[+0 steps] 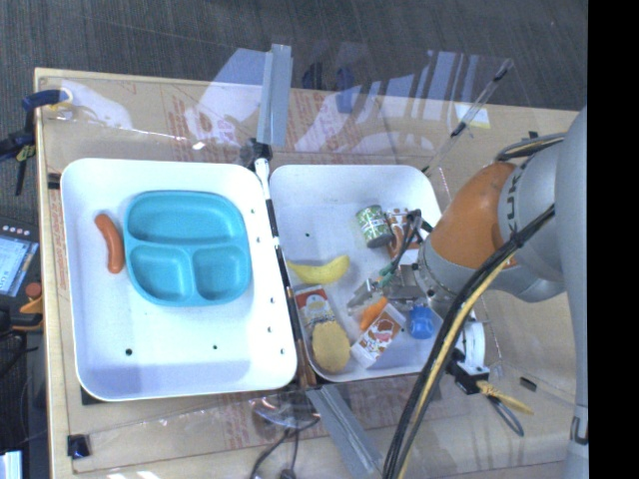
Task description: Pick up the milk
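Sausage (110,241) lies in the left bin (80,357), beside the blue divided plate (188,244). In the right bin (300,183) I see a banana (321,268), a round brown food item (331,345) and a green can (373,225). The milk (380,333), a small orange-and-white carton, lies tilted near the front wall, close to a blue object (422,322). The gripper (391,285) is low just above the carton; I cannot tell how wide it stands or whether it grips anything. Things are crowded here, so a neighbour may be caught or the carton pushed aside.

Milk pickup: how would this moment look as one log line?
gripper: low in right bin | milk: lying near front wall, not gripped | fingers: unclear
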Action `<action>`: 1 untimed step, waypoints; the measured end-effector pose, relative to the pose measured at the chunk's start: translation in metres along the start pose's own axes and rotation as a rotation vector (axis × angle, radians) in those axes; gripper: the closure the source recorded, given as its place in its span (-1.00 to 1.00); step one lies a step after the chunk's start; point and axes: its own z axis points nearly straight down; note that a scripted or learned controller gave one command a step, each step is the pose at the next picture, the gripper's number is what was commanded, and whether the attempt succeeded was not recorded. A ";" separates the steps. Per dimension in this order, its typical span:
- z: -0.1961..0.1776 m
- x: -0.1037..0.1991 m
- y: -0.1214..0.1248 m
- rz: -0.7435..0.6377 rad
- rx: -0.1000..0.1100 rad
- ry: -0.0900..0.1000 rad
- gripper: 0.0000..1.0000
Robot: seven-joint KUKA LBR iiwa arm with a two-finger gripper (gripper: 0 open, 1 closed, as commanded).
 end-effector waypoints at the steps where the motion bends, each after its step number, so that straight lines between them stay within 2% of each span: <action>1: -0.080 0.039 0.049 -0.072 -0.001 -0.001 -1.00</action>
